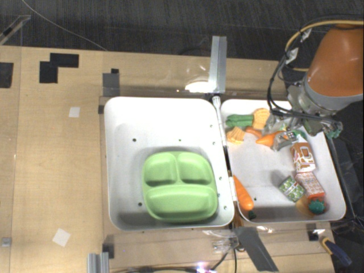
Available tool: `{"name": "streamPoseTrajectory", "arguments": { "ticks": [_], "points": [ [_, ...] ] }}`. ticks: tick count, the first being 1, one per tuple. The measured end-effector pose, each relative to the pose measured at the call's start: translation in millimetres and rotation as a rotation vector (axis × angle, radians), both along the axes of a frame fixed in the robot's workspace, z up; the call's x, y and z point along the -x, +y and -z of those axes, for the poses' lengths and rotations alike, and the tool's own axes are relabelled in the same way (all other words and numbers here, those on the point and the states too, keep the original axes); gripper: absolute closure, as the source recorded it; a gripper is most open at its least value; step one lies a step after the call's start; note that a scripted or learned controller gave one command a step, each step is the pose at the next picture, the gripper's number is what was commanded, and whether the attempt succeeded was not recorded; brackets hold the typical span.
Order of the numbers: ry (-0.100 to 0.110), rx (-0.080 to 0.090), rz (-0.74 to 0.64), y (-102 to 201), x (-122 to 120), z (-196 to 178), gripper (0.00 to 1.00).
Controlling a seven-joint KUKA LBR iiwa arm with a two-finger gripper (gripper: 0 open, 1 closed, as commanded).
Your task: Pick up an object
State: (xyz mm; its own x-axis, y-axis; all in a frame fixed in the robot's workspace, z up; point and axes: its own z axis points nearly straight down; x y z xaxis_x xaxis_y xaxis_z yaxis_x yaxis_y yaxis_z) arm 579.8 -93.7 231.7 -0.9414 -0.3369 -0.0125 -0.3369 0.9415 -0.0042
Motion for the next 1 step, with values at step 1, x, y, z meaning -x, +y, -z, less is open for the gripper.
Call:
{"name": "streamPoseTrajectory", "arguments": {
  "ticks": [1],
  "points": [
    [0.005,-0.003,0.022,79.1,68.6,3.2,1.00]
  ]
}}
